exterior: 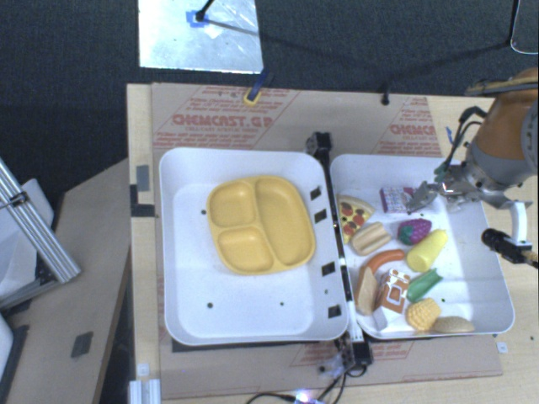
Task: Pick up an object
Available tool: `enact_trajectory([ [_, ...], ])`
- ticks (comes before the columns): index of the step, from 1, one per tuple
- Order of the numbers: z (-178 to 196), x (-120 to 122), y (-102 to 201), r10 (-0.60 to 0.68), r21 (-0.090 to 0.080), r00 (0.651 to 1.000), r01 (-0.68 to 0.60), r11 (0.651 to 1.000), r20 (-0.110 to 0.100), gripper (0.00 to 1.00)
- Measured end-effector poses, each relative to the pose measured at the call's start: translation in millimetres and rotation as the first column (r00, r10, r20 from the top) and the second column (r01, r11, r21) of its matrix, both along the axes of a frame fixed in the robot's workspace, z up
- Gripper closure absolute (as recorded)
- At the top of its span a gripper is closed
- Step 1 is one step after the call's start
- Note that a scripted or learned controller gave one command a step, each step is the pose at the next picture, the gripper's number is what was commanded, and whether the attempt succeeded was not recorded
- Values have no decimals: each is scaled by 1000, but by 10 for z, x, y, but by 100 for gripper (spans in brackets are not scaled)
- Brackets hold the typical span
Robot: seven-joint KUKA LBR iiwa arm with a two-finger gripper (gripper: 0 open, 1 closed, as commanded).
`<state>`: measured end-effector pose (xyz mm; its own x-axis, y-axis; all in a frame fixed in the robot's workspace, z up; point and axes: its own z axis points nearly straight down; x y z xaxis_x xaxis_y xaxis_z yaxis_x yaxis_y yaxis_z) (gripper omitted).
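The right bin holds toy food. A pink striped packet lies near its back, with a pizza slice and a hot dog bun beside it. There is also a purple piece, a yellow piece, a red sausage and a green piece. My gripper reaches in from the right, low over the bin's back. Its tip is just right of the pink packet and above the purple piece. Nothing is seen held in it.
The left bin carries a yellow divided plate. Near the right bin's front lie a bread slice, an orange and white box, a corn cob and a tan roll. A divider separates the bins.
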<state>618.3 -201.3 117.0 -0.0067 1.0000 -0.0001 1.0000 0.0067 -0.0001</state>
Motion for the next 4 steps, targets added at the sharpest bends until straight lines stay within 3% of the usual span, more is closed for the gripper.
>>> enact_trajectory([
  [1, -329, 10, 6, 0, 0, 1000, 0, 1000, 1, 0],
  [2, -208, 23, 6, 2, -1, 1000, -2, 1000, 5, 100],
  [4, 1077, 97, -34, 0, -2, 1000, 0, 1000, 7, 100],
])
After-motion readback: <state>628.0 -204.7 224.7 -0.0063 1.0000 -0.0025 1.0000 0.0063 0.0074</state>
